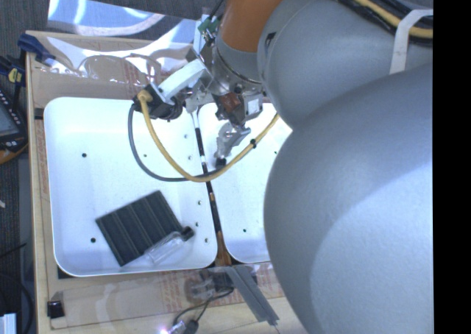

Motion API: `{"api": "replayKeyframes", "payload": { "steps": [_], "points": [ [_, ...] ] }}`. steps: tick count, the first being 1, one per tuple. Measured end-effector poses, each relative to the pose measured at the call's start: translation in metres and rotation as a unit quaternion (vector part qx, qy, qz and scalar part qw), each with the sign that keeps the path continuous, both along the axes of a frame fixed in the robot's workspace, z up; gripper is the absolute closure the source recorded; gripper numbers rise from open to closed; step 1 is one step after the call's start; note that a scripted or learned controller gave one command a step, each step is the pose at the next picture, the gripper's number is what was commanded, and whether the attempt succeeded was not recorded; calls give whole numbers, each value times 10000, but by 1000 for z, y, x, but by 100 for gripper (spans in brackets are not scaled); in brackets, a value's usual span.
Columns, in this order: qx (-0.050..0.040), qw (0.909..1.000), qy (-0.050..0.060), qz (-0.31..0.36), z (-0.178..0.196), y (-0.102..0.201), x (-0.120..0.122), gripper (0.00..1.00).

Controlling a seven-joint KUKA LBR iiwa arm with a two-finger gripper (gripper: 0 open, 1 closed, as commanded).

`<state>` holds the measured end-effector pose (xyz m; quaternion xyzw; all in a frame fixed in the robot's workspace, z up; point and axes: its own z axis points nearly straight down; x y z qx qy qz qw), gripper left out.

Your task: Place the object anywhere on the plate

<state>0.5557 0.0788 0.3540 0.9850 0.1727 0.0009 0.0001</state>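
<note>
2 white bins point(81, 178) are sitting side by side; the gripper point(229, 137), its grip unreadable, is hovering far from the dark plate point(140, 226), risking a miss.

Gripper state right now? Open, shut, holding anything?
Gripper: cannot be told. It hangs over the divide between the two bins; no object visible at its tip.

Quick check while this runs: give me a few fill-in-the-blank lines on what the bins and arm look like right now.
The dark ribbed plate lies in the ____ bin.
The clear bottle lies at the plate's ____ edge.
The gripper hangs above the ____ between the two bins.
A ____ cable loops below the wrist.

Missing words: left; lower right; divider; yellow
</note>
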Motion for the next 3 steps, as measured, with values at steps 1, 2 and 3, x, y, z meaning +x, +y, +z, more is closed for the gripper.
{"api": "replayKeyframes", "payload": {
  "steps": [1,2,3],
  "points": [
    [-12,9992,41,388,-132,113,-37,0],
    [17,8559,57,5171,-136,139,-25,0],
    [8,8201,6,5722,-17,141,-60,0]
  ]
}}
